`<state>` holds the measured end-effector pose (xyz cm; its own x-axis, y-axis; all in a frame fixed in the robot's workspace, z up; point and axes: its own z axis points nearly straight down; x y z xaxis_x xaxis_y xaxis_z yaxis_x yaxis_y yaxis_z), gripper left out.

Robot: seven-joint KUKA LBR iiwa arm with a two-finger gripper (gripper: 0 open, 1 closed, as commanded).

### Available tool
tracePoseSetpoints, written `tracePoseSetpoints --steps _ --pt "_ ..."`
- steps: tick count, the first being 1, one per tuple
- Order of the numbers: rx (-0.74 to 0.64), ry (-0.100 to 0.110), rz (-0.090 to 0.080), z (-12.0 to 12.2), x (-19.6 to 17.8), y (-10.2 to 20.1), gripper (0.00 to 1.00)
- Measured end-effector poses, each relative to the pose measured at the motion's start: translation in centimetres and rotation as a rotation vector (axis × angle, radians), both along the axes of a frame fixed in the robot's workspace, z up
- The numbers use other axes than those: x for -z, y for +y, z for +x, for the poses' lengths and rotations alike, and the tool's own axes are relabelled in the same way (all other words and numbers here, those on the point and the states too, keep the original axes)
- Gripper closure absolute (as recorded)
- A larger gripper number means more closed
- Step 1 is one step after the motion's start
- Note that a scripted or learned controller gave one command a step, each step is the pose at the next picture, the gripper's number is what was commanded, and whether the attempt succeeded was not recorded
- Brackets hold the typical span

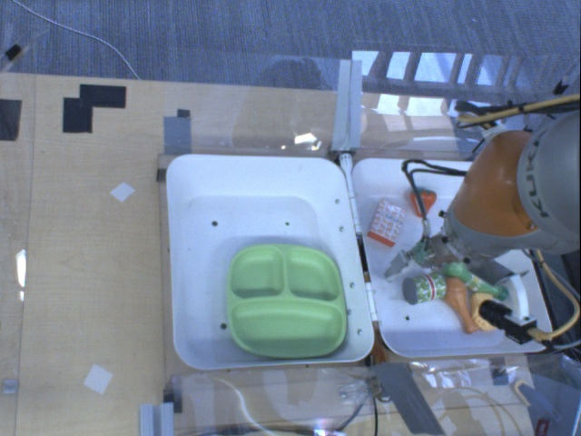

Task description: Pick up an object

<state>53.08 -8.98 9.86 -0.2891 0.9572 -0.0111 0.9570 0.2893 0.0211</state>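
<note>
Two shallow white bins sit side by side on the desk (82,271). The left bin (195,243) contains a green divided plate (287,301), lying flat in the near half of the bin. The right bin (399,334) contains several small objects. A red-and-white patterned packet (387,222) lies in the far left part, near the dividing wall. A small orange item (424,203) lies just beyond it, toward the far side. A grey can (424,289) lies on its side near the bin's middle. An orange carrot-shaped toy (465,305) with a green part lies just right of the can. The arm (508,189) reaches in from the right, with its orange band above the right bin. The gripper (427,254) hangs just above the can. Whether the fingers are released or clenched cannot be told, and no object is visibly held.
</note>
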Motion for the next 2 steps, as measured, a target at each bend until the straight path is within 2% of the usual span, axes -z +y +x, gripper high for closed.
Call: tracePoseSetpoints --steps 1,2 --pt "-0.310 0.013 0.000 -0.51 0.85 -2.27 0.00" --pt "-0.310 0.013 0.000 -0.52 0.85 -2.28 0.00"
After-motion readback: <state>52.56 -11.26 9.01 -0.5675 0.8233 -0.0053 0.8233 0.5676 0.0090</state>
